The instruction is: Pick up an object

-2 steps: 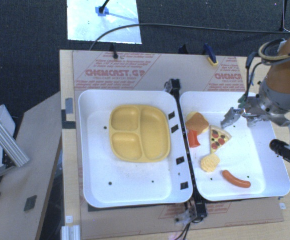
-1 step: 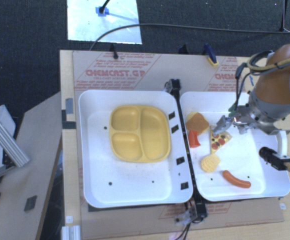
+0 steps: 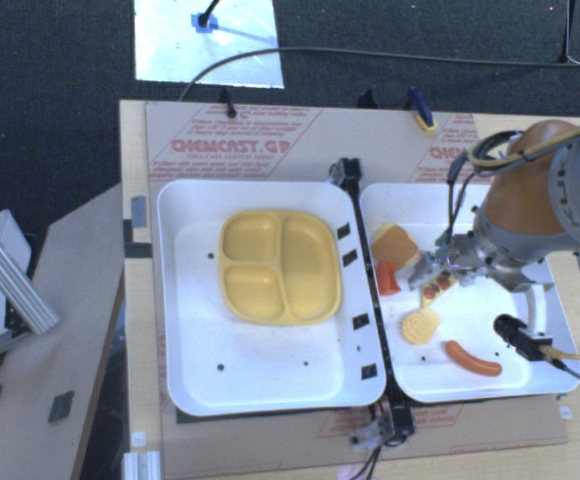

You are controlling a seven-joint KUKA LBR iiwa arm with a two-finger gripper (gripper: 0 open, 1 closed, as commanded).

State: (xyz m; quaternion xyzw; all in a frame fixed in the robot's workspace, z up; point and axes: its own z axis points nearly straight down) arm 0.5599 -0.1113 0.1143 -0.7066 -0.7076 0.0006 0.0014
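Toy foods (image 3: 422,325) are lying in the right bin (image 3: 550,373); hand (image 3: 432,272) is hovering low beside the bread (image 3: 395,242); grip state: cannot tell; yellow plate (image 3: 278,266) is sitting in the left bin (image 3: 195,368).

Red "CHEMCAST GP" print — repeated, partly cut off — on the brown protective sheet (image 3: 270,133) under the bins
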